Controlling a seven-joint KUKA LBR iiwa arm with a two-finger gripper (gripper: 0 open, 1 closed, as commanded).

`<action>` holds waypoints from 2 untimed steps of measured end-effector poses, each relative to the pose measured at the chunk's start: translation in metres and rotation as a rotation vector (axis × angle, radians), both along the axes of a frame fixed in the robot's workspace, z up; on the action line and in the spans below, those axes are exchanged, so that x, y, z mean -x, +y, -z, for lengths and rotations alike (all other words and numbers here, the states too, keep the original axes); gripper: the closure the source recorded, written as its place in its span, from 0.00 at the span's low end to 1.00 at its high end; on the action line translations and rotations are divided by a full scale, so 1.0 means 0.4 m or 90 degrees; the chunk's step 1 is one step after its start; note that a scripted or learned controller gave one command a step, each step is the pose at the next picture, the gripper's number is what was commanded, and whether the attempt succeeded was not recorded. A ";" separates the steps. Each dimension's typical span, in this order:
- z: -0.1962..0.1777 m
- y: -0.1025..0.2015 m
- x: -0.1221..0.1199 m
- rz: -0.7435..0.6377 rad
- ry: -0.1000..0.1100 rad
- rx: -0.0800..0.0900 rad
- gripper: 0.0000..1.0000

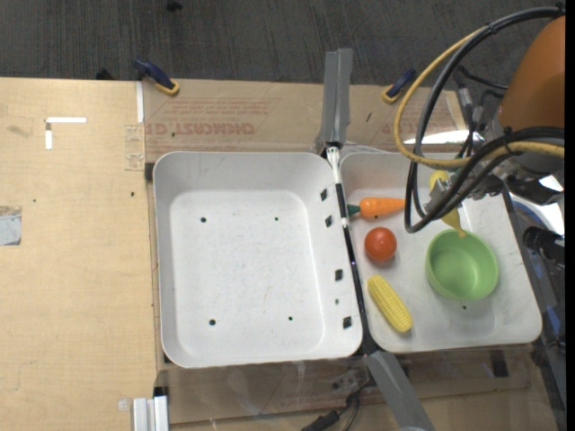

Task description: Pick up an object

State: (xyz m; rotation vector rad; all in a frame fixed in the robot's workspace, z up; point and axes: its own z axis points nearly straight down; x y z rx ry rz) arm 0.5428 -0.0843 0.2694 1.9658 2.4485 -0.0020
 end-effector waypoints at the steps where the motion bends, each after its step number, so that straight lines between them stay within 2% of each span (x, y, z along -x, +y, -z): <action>1: -0.042 -0.175 0.033 -0.078 0.000 0.001 1.00; 2: 0.440 -0.099 -0.154 0.055 -0.002 0.000 1.00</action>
